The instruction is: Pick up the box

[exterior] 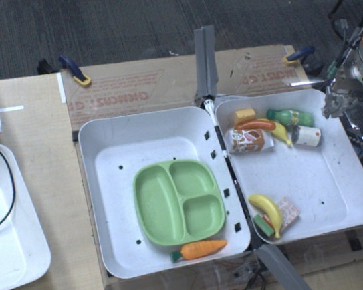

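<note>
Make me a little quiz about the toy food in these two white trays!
1. True or false: the carrot lies inside the green plate.
2. Which bin holds the box? A) the left bin B) the right bin
3. Fill in: the banana at the near edge of the right bin is coloured ______.

Key
1. False; it lies on the bin floor, just in front of the plate.
2. B; it lies near the far left corner, beside other toy food.
3. Yellow.
</note>
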`<state>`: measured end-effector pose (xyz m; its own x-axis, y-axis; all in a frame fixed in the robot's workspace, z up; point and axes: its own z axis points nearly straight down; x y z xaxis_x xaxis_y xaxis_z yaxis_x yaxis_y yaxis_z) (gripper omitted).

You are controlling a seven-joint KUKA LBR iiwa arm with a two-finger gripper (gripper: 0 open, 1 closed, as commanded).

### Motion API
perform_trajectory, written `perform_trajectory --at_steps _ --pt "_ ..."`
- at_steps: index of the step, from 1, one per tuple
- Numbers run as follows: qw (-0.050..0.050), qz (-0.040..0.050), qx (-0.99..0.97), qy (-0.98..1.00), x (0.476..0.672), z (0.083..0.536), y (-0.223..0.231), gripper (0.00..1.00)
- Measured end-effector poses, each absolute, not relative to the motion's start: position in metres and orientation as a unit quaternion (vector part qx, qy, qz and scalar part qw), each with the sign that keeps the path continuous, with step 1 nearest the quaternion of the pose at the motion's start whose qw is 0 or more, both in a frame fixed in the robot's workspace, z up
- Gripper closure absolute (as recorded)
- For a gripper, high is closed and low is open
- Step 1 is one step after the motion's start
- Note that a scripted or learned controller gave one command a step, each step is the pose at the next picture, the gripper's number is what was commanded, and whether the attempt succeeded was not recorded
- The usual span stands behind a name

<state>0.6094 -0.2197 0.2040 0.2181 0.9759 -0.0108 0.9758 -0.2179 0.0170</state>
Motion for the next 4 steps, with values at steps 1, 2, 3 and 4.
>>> perform_trajectory --at_steps 1,2,3,4 --pt "0.000 -0.0004 0.723 0.691 0.659 0.178 -0.127 1.00" --pt "-0.001 -0.0010 0.772 0.636 0.577 0.091 -0.162 1.00" --pt "0.000 -0.0016 0.897 0.442 0.578 0.200 -0.171 1.00" --pt "0.000 -0.0033 0.897 0.443 0.578 0.208 -0.171 1.00"
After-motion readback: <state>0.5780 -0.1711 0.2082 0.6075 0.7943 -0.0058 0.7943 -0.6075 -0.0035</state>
